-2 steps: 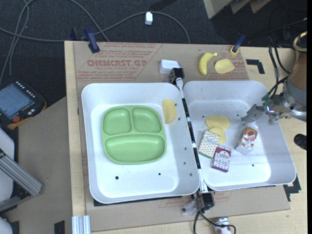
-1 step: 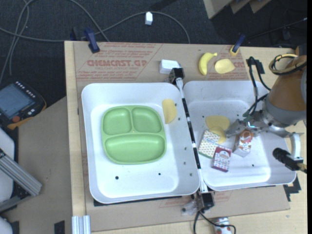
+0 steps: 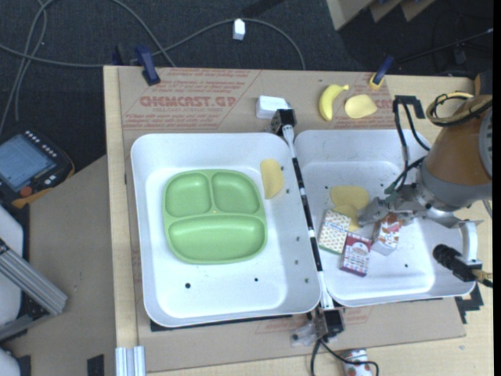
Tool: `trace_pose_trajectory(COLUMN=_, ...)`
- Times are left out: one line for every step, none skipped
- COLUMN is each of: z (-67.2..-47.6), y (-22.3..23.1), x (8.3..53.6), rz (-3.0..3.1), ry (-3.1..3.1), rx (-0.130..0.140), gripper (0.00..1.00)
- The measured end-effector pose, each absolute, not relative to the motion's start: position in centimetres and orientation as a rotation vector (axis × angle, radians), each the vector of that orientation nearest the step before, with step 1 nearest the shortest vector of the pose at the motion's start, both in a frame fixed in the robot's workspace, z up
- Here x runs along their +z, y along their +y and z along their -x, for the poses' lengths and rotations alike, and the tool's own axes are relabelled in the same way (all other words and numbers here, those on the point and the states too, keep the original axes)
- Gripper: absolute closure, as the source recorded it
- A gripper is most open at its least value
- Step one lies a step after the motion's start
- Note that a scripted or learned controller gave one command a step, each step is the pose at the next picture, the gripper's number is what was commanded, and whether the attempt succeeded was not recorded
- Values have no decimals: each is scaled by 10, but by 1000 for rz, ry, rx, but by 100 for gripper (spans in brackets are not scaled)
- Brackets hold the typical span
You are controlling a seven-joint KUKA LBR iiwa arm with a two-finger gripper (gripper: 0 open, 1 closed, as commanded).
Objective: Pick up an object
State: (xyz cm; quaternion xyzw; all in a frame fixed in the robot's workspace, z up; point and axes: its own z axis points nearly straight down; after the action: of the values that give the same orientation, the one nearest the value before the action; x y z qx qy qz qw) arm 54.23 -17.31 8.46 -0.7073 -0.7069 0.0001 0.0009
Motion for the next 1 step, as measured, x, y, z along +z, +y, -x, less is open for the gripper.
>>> trace_pose_trajectory(z=-543, y=-173, x=95, rz=2224, ry=-2221, rx=-2, gripper=100)
